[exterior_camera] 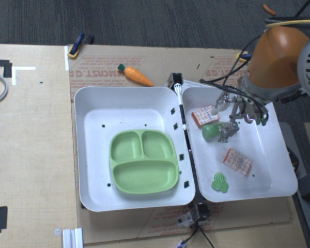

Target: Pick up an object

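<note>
Basically cardboard bench [108,66] w/ two bins [88,107]; fingers' [227,133] state unclear.

White letters "KU" stand on the arm [307,71]; cardboard [106,71] print unreadable.

Green plate [143,161]; orange carrot [136,75]; 2 white bins [88,138].

Reaching in from the right, grey arm [305,71] with orange band [276,56] above the wrist, angled down and leftward. Gripper [226,133] pointing down at the low end, metal linkage and cables bunched just above it.
</note>
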Available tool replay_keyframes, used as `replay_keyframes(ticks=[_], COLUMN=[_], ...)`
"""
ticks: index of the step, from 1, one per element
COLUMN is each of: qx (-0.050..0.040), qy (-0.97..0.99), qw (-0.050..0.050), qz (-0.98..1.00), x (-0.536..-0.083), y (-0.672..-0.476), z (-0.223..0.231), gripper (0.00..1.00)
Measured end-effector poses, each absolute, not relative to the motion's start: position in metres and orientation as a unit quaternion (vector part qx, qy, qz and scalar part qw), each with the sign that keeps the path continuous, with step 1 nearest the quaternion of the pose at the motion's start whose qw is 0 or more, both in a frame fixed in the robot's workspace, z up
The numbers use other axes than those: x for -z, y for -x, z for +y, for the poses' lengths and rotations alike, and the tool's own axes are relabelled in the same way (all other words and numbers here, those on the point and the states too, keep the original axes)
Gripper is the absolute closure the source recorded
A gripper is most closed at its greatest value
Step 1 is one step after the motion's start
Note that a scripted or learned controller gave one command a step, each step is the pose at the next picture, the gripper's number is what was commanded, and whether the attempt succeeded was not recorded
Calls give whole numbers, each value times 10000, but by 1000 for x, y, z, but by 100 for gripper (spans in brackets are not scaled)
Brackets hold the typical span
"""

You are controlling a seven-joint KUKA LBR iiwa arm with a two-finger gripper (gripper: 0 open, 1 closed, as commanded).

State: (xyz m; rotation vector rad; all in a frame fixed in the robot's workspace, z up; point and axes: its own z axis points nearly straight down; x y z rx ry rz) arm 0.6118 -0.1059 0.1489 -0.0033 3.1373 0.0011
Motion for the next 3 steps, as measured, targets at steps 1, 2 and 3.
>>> replay_keyframes(ticks=[1, 2, 3], qx=[-3, -4, -2], qy=[954, 956, 1979], qw=[10, 9, 8], qz=[9954, 9954, 9802], x=[-93, -93, -92], y=[-544, -544, -495], z=[-111, -111, -93], gripper=[0, 0, 0])
